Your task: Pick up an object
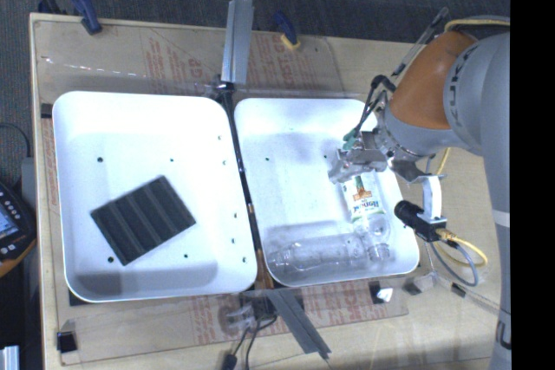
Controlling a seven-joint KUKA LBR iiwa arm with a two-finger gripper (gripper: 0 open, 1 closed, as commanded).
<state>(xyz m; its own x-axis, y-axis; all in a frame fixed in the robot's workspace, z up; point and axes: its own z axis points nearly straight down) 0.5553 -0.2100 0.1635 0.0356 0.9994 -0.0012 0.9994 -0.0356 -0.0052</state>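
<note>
Two shallow white bins with rounded corners sit side by side on a pale wooden bench [130,56], their smooth plastic floors dotted with small dark holes. In the left bin [78,126] lies a flat, dark rectangular pad [143,218] with ribbed grooves, turned at a slant. The right bin [277,134] holds two transparent items — a clear plastic bottle [325,254] lying on its side along the near wall, and a smaller clear bottle with a white label [367,205] lying near the right wall. The grey arm [473,91], orange-banded above the wrist, reaches in from the right and bends down over the right bin; its gripper [349,172] hangs just at the labelled bottle's upper end, and whether it pinches anything cannot be told from this angle.
</note>
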